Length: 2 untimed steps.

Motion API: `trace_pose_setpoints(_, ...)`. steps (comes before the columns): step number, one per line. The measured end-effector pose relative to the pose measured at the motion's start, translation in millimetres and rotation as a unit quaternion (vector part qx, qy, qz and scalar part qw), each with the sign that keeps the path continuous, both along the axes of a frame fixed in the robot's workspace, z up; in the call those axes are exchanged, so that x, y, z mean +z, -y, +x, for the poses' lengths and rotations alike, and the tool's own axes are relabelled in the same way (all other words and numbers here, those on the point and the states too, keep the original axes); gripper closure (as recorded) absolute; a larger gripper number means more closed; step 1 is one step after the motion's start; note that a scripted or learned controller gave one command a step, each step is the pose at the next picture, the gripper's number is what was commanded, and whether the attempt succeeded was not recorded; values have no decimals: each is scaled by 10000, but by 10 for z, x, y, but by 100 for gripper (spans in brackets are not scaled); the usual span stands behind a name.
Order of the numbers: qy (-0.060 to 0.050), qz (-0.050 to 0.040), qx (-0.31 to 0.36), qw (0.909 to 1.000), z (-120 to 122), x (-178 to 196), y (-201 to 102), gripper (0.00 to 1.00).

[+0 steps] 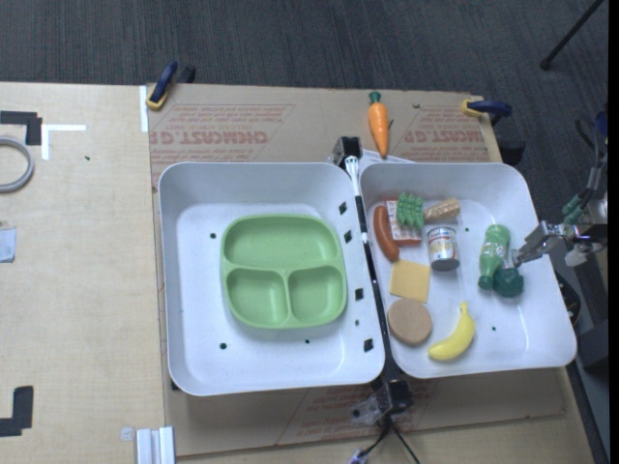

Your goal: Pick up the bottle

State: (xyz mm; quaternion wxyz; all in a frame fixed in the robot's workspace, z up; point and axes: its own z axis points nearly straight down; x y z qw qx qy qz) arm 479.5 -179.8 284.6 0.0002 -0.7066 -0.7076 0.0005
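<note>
Bottle (493, 249) in right bin (542, 341), hand (532, 249) just beside it, rightward

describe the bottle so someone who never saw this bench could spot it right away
Go to the right white bin, then toward its right wall. The bottle lies there, right of the small can and above the banana. It alone is translucent green.

A green three-compartment plastic tray (284, 272) is set in the left white bin (184, 259), while the green plastic bottle (493, 250) is laid in the right white bin (542, 341), right of the small metal can (443, 246) and behind the yellow toy banana (455, 335).
</note>
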Motion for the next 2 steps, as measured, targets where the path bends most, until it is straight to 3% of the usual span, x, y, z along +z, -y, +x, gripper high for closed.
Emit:
trace_pose_setpoints(1, 0, -6, 6, 10000, 6, 93, 2, 100)
trace_pose_setpoints(2, -4, 0, 786, 9969, 17, -478, -950, 100)
